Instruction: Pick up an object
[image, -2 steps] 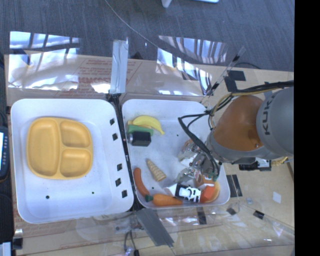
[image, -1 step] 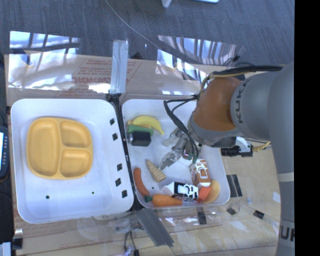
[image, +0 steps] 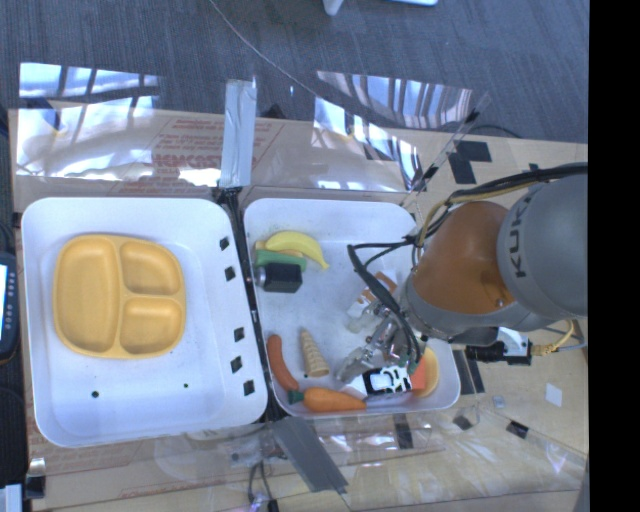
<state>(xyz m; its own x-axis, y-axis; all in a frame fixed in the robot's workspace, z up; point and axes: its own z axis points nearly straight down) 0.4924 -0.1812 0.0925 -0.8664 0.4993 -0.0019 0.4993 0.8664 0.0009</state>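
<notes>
Bins: two shallow white bins, the left bin (image: 40, 330) and the right bin (image: 330, 215), set side by side.

Left bin contents: one yellow divided plate (image: 120, 295) (three compartments).

Right bin contents, counted by kind:
- one banana (image: 296, 244)
- one black block (image: 282, 277) with a green piece (image: 272, 258) just beside it
- one sausage (image: 280, 362)
- one waffle cone (image: 313, 354)
- one carrot (image: 333, 400)
- one black-and-white item (image: 386, 380) (kind cannot be told)
- one orange-and-yellow item (image: 428, 372), partly hidden

Arms: one.
</notes>
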